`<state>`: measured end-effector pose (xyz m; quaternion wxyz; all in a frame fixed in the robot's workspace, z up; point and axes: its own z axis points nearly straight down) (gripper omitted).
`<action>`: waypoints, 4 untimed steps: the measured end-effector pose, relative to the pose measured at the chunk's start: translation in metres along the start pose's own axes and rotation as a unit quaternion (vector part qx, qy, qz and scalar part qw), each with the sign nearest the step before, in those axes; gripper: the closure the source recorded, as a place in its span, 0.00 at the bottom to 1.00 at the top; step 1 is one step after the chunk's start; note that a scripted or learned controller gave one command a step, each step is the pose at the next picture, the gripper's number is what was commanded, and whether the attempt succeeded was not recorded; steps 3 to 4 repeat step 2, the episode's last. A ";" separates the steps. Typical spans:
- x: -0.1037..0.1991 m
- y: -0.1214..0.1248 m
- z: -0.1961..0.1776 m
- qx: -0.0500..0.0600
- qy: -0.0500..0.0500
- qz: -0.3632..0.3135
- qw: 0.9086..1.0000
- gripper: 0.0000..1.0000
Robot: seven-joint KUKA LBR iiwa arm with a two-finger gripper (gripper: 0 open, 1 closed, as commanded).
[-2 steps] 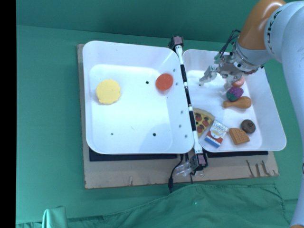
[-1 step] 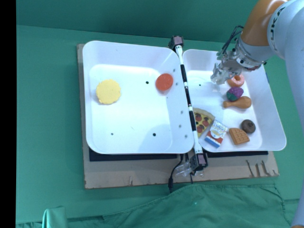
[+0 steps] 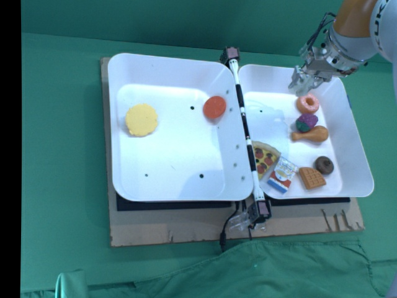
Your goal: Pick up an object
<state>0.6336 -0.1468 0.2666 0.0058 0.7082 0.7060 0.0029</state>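
**Tool hangs just above the pink doughnut**

Green cloth [image 3: 260,269] lies nearest the camera, below the cardboard sheet [image 3: 186,231] that carries the two white bins on the bench [image 3: 62,135]. In the left bin [image 3: 167,166] rest a yellow disc [image 3: 141,119] and an orange-red disc [image 3: 215,107], well apart from each other. The right bin [image 3: 353,160] holds a pizza slice [image 3: 265,158], a small carton [image 3: 282,174], a waffle [image 3: 312,178], a chocolate doughnut [image 3: 324,164], a chicken leg [image 3: 311,134], a purple and green piece [image 3: 306,122] and a pink doughnut [image 3: 307,103].

The tool [image 3: 306,81] hovers over the far corner of the right bin; nothing is visible between its fingers, which seem spread apart, so it looks released and empty. The pink doughnut is the nearest thing to it, lying just beside and slightly toward the camera from the fingertips. Being round, it has no long axis to align with. A short descent with a small shift toward the camera would probably bring the fingers around it; the purple piece touching its near side could get in the way
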 end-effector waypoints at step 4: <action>-0.012 0.017 -0.102 0.001 0.000 -0.001 1.000 1.00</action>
